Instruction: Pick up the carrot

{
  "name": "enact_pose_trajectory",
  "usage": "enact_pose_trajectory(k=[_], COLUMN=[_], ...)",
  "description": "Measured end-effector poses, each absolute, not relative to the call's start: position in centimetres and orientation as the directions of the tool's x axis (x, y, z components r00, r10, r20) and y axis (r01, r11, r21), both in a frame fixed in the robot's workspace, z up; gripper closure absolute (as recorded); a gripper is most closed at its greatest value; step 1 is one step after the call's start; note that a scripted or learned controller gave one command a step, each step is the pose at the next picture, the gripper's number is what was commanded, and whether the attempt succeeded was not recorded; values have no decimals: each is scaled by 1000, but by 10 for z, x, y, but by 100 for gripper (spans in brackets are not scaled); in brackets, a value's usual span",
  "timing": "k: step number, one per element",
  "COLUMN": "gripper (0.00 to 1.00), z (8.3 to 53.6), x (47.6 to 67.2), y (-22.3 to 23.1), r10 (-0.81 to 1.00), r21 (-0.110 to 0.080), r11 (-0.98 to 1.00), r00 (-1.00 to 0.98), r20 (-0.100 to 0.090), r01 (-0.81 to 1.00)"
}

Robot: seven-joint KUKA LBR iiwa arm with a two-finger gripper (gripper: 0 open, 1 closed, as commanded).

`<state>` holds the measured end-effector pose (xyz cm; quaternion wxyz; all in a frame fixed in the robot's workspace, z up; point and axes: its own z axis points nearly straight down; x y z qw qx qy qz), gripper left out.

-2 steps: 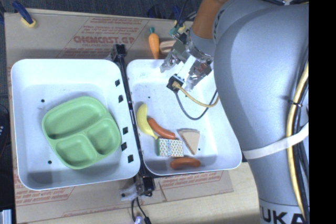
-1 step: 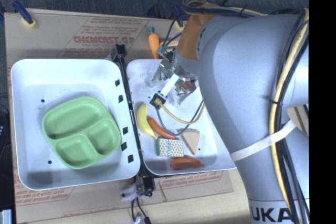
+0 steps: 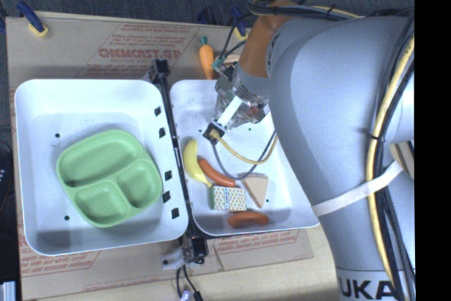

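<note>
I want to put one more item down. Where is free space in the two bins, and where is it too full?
Free: the left bin floor around the green plate, and the right bin floor between its top-left corner and the banana. Crowded: its lower part, where banana, sausages, box and wedge lie close.

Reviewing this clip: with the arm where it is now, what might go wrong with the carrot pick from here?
1. The carrot lies outside the bins, just beyond the right bin's far rim, so a descent may clip that rim.
2. The gripper hangs over the right bin, nearer the banana and sausage; it may grab the wrong item.
</note>
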<state>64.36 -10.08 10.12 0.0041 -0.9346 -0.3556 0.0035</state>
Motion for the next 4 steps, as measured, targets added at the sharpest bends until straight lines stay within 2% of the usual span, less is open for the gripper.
enact_pose_trajectory(k=[1,2,3,4], gripper=[100,100,100,100], z=[192,207,204,209], x=[572,475,503,502], y=[-79,-76,-157,-10], r10=[562,225,296,233], r21=[-5,-6,-4,-5], r11=[-827,-974,-955,-972], r00=[827,974,955,972], r20=[-4,-6,-3,-6], r01=[562,225,296,233])
